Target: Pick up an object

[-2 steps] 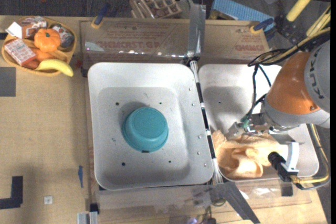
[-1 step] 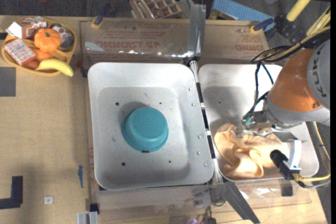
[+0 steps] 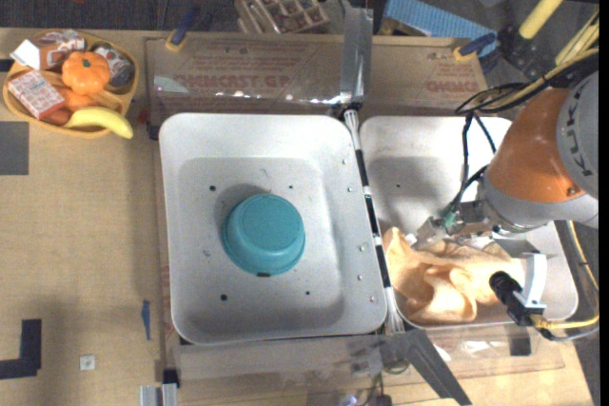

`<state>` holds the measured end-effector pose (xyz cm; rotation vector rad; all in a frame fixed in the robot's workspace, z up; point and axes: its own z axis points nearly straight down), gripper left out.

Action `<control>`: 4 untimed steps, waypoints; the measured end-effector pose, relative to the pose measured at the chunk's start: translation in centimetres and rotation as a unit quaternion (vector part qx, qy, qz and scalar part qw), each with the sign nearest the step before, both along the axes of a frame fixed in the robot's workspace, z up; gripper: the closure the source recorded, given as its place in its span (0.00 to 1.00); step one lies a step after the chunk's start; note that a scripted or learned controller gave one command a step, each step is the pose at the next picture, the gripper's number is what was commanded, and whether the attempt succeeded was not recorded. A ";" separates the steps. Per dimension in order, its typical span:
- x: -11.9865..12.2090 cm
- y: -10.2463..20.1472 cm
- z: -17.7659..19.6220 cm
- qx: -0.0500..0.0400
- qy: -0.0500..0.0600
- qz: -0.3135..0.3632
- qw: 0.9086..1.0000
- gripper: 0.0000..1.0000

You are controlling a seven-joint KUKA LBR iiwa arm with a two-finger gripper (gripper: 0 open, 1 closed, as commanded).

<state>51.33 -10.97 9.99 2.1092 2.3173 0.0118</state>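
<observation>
Your gripper (image 3: 455, 225) is low in the right white bin (image 3: 409, 143), right over the crumpled tan cloth (image 3: 440, 282); you cannot tell how its jaws stand. Nothing looks lifted yet, so the pick remains. The teal plastic bowl (image 3: 265, 233) sits untouched in the left bin (image 3: 190, 157).

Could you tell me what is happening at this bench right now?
The grey and orange arm reaches into the right bin, its hand low over a crumpled tan cloth at the bin's near end. A teal bowl sits upside down in the left bin, untouched. Nothing looks lifted yet.
</observation>
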 end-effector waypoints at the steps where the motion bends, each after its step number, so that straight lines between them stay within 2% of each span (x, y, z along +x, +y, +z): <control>1: 0.0 -0.2 1.0 -0.001 -0.001 -0.002 1.000 1.00; 2: 2.3 -2.1 -1.0 -0.002 0.000 0.132 0.991 1.00; 3: 2.3 -2.3 -1.0 -0.004 -0.001 0.132 0.991 0.00; 4: 2.3 -2.3 -1.0 -0.004 -0.001 0.132 0.991 0.00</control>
